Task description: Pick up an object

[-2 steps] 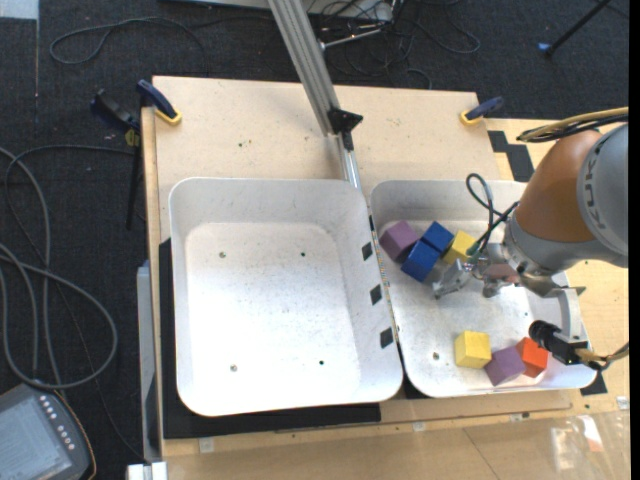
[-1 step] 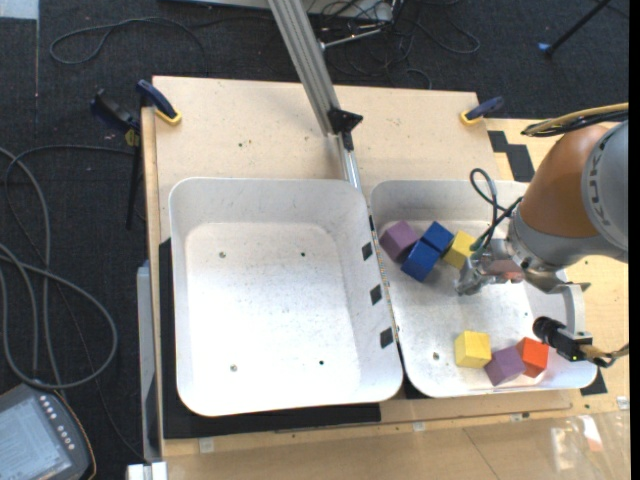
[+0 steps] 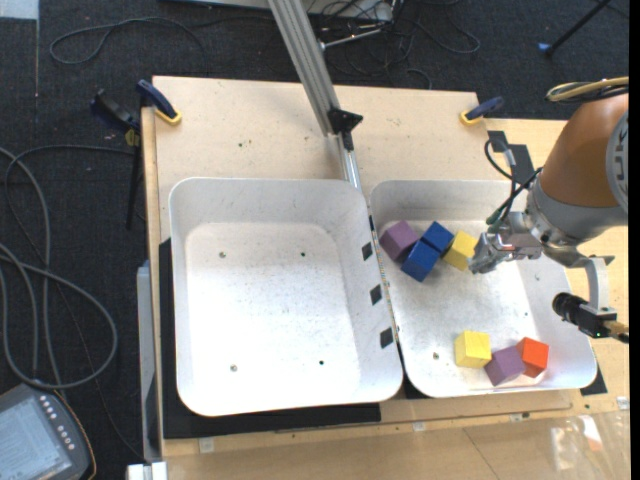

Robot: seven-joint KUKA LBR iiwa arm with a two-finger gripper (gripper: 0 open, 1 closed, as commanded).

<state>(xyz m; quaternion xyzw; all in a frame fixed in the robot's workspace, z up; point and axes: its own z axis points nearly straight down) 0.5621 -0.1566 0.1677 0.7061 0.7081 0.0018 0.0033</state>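
In the right bin point(image 3: 560, 373), toward its 12 o'clock end, the tool point(image 3: 484, 258) is hanging low just beside a yellow cube point(image 3: 460, 250), which is lying at the tool's 9 o'clock and sitting at the 3 o'clock end of a tight cluster with two blue cubes point(image 3: 428, 250) and a purple cube point(image 3: 398, 238). Tool state: cannot tell, the wrist and grey arm point(image 3: 585, 183) are covering it, and contact with the cube is too small to judge. Second group, yellow block point(image 3: 472, 348), purple block point(image 3: 504, 364), orange block point(image 3: 535, 354), is sitting at the bin's 6 o'clock, well apart.
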